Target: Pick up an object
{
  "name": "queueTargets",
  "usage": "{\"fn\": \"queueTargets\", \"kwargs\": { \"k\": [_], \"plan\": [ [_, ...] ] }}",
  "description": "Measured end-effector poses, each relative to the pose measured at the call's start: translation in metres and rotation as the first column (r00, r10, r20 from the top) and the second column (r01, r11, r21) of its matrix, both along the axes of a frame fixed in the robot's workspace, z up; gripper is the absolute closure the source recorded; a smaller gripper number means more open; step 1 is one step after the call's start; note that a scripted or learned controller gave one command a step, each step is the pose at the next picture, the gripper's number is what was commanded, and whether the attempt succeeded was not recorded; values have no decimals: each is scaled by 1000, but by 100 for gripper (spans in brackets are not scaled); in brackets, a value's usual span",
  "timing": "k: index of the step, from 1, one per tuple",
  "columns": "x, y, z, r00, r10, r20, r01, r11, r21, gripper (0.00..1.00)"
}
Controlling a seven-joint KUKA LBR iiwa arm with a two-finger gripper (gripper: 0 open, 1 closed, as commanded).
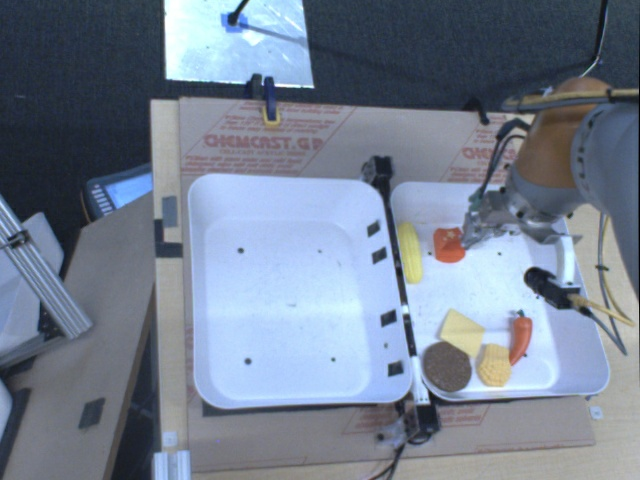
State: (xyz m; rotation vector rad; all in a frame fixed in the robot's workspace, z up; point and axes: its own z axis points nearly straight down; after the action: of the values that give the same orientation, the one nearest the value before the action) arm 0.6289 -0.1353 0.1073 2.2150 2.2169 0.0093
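Note:
In the right bin, my gripper hangs low over the back part, reaching in from the right. Its tip is right beside a small orange-red piece, on that piece's right side, and looks to touch it. A yellow corn cob lies along the bin's left wall. At the front lie a yellow cheese wedge, a brown round patty, a yellow ridged cracker and a red-orange chili pepper.
The left bin stands next to the right one, with a black divider strip between them. A shiny square sheet lies beyond the bench at the back.

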Motion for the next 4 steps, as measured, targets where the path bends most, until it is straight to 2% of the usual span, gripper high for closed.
{"fn": "queueTargets", "kwargs": {
  "k": [4],
  "plan": [
    [4, 1, 43, 1000, 1, 12, -1, 1000, 0, 100]
  ]
}}
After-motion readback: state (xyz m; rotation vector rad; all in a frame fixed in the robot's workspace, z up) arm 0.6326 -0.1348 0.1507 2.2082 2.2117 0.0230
